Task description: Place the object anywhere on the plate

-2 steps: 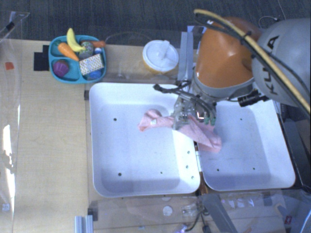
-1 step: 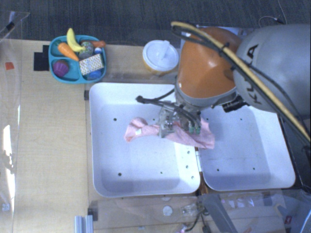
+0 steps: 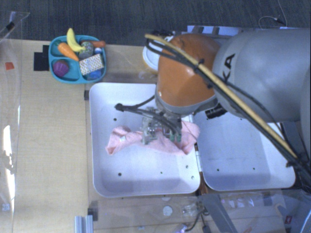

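A crumpled pink cloth [image 3: 127, 140] lies in the middle of the left white bin [image 3: 112, 178]. My gripper [image 3: 158, 132] hangs right over the cloth's right half, low against it, and the wrist hides that part of the fabric. A blue divided plate [image 3: 72, 74] sits on the bench beyond the bin's far left corner. It holds a toy banana [image 3: 73, 40], a carrot [image 3: 67, 50], a purple piece [image 3: 60, 68] and a patterned block [image 3: 92, 62].
The right white bin [image 3: 248, 164] lies under the arm's grey body. The rim of a white dish [image 3: 148, 57] peeks out behind the orange band. A black square [image 3: 41, 60] lies left of the blue plate. Bare wooden bench extends to the left.
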Available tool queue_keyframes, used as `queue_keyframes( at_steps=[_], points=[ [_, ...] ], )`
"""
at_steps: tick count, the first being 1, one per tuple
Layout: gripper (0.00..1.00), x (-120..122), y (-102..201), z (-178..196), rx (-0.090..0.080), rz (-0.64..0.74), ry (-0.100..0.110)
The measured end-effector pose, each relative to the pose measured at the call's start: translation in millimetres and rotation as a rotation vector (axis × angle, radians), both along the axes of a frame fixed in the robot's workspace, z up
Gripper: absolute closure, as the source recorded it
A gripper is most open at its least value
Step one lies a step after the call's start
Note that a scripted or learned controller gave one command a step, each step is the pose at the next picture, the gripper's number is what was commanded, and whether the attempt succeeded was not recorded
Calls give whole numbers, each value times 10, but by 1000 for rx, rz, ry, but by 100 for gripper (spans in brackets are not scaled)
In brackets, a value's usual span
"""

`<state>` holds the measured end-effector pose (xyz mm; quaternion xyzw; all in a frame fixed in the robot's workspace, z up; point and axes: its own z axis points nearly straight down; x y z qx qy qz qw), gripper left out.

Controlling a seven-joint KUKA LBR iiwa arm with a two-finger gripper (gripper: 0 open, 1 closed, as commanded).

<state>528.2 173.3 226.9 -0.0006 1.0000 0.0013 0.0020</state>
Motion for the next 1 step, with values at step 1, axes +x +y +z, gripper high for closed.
queue_keyframes(
  at_steps=[1],
  points=[
    [0, 2, -2, 2, 0, -1, 0]
  ],
)
